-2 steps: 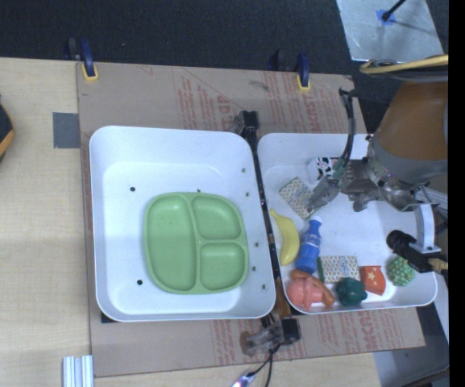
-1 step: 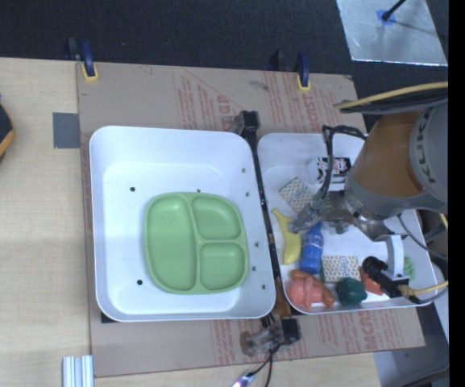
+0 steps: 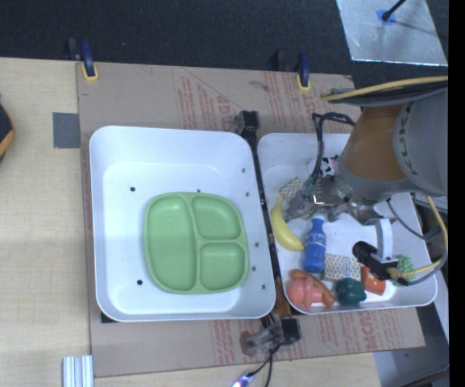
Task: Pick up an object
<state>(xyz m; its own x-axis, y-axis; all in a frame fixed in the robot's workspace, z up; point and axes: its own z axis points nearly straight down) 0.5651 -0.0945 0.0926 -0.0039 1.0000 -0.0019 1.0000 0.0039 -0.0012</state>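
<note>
- Gripper [image 3: 319, 203] hangs low over the right bin [image 3: 284, 156], near its middle. From this slant I cannot tell whether it is open or closed, and nothing is visibly held in it.
- Nearest candidate is the blue bottle [image 3: 315, 247], lying flat just on the near side of the gripper. Its cap end points toward the gripper and its long axis runs near-to-far across the bin.
- Banana [image 3: 284, 226] lies just beside the bottle, along the wall shared with the left bin [image 3: 111, 160], roughly parallel to it.
- Pink-orange toy [image 3: 309, 291] and dark green object [image 3: 350, 290] crowd the bottle's near end, so room there is tight.
- Green divided plate [image 3: 196, 243] sits in the left bin, well apart.
- Judgement: a short shift toward the near edge, closing across the bottle's width, looks the likeliest grasp.
</note>
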